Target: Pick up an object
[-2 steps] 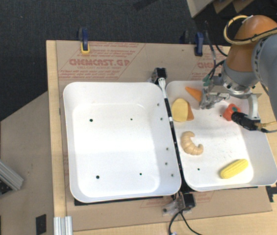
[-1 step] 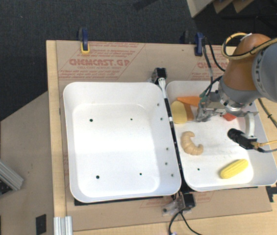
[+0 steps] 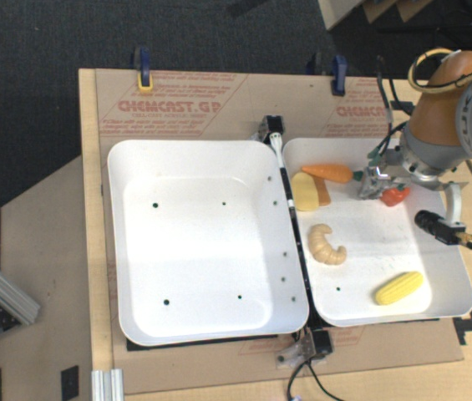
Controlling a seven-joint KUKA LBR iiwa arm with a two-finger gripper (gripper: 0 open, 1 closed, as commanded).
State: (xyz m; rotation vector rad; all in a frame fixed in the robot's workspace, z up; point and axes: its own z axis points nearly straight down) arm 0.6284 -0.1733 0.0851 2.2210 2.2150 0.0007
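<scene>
A: Where the brown board covers the table, what stands on it?

B: Two shallow white bins side by side. The left bin is the larger in view, with a few small dark dots on its floor. The right bin touches it along a shared edge and carries the food pieces.

A: And the arm?

B: The grey arm with its orange band comes in from the right, over the far right corner of the right bin. Its claw points down near the bin's far wall, just above a small red object.

A: Is the claw spread or pinching?

B: I cannot tell; the tips are too small and cluttered to read.

A: What lies in that bin?

B: A yellow corn cob near the front right, a pale croissant around the middle left, a yellow and brown block against the left wall, and an orange carrot just behind it, close to the claw
</scene>
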